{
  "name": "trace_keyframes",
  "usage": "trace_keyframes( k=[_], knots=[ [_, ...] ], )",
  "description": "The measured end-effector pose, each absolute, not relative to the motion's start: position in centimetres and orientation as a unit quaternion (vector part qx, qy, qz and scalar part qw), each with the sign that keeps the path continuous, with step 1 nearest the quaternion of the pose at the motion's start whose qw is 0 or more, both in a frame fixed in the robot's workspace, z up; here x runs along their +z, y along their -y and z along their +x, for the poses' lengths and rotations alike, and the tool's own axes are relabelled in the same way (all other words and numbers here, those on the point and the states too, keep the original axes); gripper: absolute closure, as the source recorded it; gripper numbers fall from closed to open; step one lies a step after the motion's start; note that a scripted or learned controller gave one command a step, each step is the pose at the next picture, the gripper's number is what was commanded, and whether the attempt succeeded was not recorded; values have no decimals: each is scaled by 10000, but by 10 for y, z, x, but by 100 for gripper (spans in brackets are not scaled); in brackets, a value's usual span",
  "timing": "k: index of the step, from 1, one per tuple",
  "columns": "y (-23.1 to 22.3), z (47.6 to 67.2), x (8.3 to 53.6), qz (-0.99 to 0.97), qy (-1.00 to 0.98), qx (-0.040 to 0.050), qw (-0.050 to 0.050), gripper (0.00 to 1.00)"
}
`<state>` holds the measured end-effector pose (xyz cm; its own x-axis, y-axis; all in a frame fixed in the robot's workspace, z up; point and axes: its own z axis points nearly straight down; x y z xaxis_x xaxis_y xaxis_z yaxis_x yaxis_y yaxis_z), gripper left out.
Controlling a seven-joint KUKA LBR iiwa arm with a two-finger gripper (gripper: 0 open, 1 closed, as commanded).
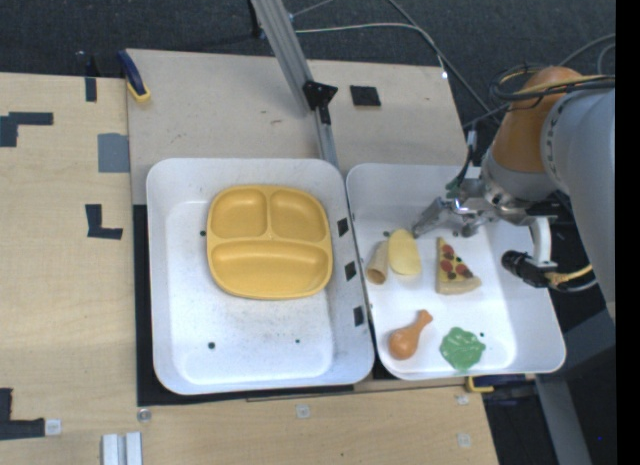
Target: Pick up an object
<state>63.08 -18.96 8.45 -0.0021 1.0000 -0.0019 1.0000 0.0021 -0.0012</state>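
Note:
My gripper [448,227] hangs over the far part of the right bin [530,343], its fingers spread and nothing between them. Just below it lies a toy pizza slice [455,267], close to the fingertips but apart from them. To the left of the slice a pale yellow ice-cream cone toy [393,256] lies on its side. Nearer the bin's front sit an orange chicken drumstick [408,335] and a green leafy toy [462,348].
The left bin [180,343] holds a yellow divided plate [269,241]. A slanted metal pole [290,48] runs down to the gap between the bins. The arm's orange band [525,123] and grey body stand over the right bin's right side, with black cables beside it.

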Motion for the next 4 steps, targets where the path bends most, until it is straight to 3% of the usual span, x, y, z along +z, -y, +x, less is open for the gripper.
trace_keyframes(
  k=[1, 2, 4],
  knots=[
    [198, 630, 97, 7081, -7060, -44, 84, 100],
    [193, 627, 159, 7067, -7075, 11, 12, 100],
    [200, 619, 268, 7065, -7077, 13, 24, 100]
  ],
)
